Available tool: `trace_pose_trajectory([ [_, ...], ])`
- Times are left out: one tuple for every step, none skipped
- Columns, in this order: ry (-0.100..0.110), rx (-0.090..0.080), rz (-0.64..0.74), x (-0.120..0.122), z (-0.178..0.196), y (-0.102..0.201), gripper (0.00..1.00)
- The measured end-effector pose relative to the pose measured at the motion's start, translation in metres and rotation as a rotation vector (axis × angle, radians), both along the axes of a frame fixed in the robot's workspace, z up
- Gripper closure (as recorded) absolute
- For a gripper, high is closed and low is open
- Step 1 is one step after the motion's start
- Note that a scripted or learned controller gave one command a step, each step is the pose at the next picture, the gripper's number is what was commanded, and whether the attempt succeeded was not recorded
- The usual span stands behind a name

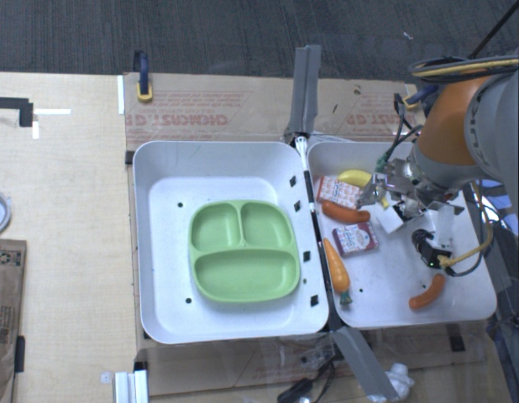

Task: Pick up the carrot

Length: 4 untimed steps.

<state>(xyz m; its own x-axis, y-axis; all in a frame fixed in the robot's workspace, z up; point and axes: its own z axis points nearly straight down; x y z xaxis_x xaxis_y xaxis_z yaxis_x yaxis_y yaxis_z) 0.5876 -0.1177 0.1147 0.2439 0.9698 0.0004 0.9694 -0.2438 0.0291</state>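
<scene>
Camera view has the carrot (336,268) lying against the right bin's (461,309) left wall. Looks light, rigid, kinda slick, so I'd pinch mid-body across the width. The gripper (392,201) hovers nearby, grip unclear.

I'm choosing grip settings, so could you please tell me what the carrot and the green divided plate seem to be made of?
The carrot looks like moulded plastic toy food: uniform orange, smooth, faint sheen. The green divided plate appears to be matte hard plastic, evenly coloured, with soft moulded ridges. Neither material is certain.
</scene>
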Motion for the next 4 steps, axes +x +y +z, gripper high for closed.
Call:
trace_pose_trajectory([
  [0.015,-0.006,0.348,-0.042,0.004,-0.042,0.00],
  [0.029,0.000,0.465,-0.087,0.013,-0.087,0.00],
  [0.030,-0.003,0.609,-0.045,0.077,0.032,0.00],
  [0.022,-0.013,1.032,-0.012,-0.019,0.013,0.00],
])
